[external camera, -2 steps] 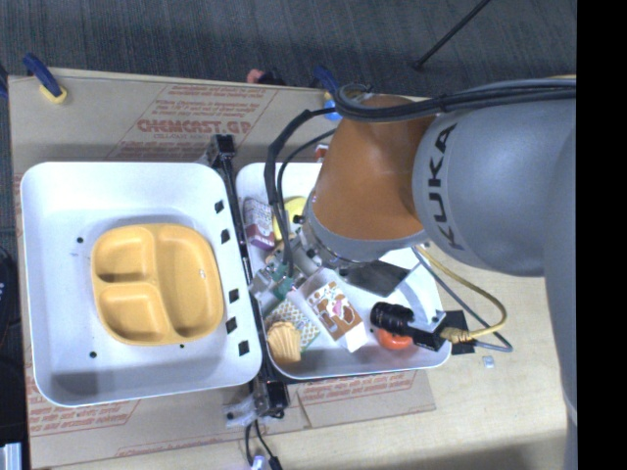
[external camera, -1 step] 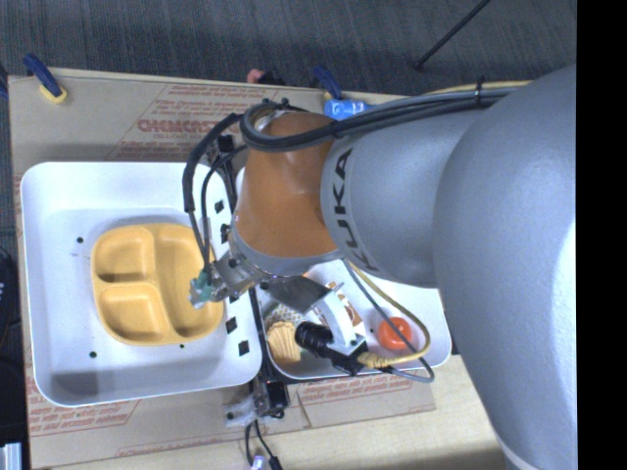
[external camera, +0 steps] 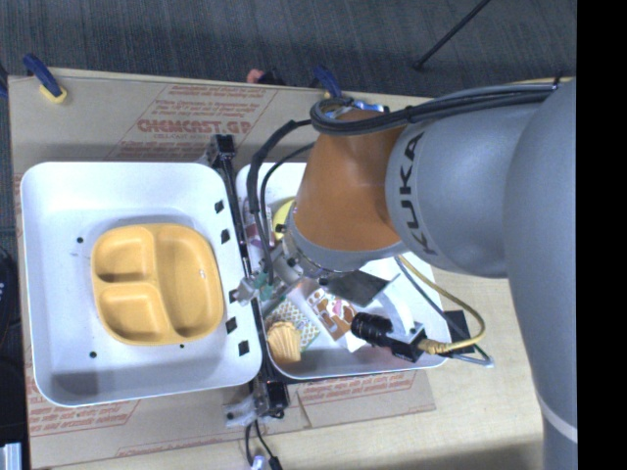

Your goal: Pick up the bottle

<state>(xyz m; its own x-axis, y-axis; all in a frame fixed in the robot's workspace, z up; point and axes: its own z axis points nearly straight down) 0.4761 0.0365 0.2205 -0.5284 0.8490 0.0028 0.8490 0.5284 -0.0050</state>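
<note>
My arm's orange band and grey wrist [external camera: 353, 194] hang over the right bin [external camera: 392, 365] and hide most of what lies in it. The gripper [external camera: 263, 284] reaches down at that bin's left wall, close to the divider between the bins, and the wrist covers most of it. A small greenish bit shows at its tip, too small to name. A yellow rounded object [external camera: 282, 211] peeks out beside the wrist at the bin's back left. I cannot tell whether it is the bottle.
The left bin [external camera: 59, 204] holds a yellow divided plate [external camera: 155, 282]. At the right bin's front left lie a tan cone-shaped toy [external camera: 284, 339] and a patterned flat packet [external camera: 331, 311]. Cardboard lies under both bins.
</note>
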